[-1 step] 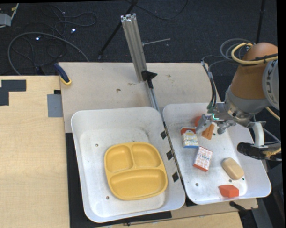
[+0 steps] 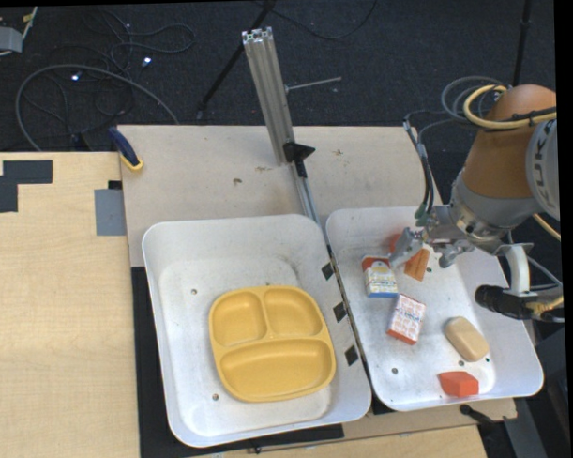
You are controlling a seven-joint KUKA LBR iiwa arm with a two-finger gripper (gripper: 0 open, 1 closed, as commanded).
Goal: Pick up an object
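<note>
My gripper (image 2: 428,253) hangs low over the back of the right bin (image 2: 418,371), with the grey and orange arm reaching in from the right. Its fingers stand apart, so it is open. A small orange piece (image 2: 417,265) lies tilted between them, close to the left finger (image 2: 406,250). I cannot tell whether that finger touches it. A red bit (image 2: 396,239) shows just left of the gripper. A small blue, white and red carton (image 2: 380,276) stands to the gripper's lower left.
The right bin also holds a red and white box (image 2: 406,320), a tan block (image 2: 467,339) and a red block (image 2: 459,384). A yellow divided tray (image 2: 271,342) lies in the left bin (image 2: 175,265). A metal post (image 2: 271,92) rises behind the bins.
</note>
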